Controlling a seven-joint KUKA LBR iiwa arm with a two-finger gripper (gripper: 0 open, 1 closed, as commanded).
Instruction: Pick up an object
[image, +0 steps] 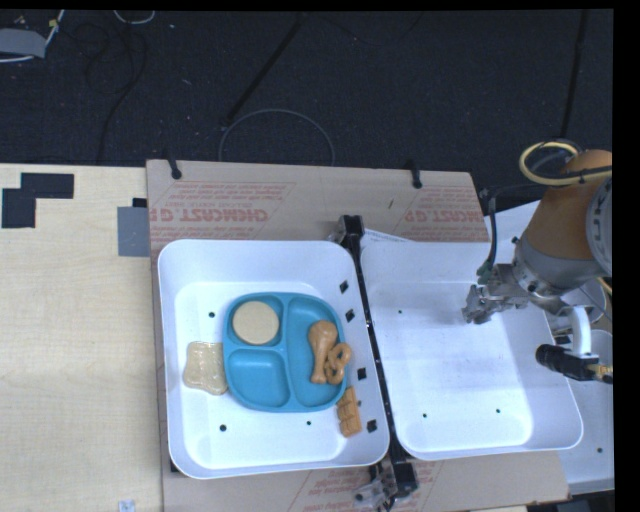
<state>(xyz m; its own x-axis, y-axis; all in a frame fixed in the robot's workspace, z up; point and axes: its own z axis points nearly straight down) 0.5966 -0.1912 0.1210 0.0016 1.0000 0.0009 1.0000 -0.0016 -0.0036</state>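
While we look down on the worktop, we see two shallow white bins side by side on a brown cardboard sheet. The left bin holds a blue tray with three compartments. A round pale disc, like a flat cookie, lies in the upper left compartment. A tan object shaped like a drumstick and a small pretzel-like piece touching it lie in the long right compartment. The lower left compartment has nothing we can make out inside. Just beside the left edge of the tray, on the bin floor, lies a pale beige piece that looks like a slice of bread. Near the lower right corner of the tray, against the bin wall, lies a small brown piece; what it is we cannot tell.

The right bin has a bare white floor with some faint grey marks.

The arm comes in from the right, and its claw is low over the upper right part of the right bin, well apart from the tray and all the objects in the left bin. We see nothing between its parts. How far open it is we cannot tell, because it is small and dark here.
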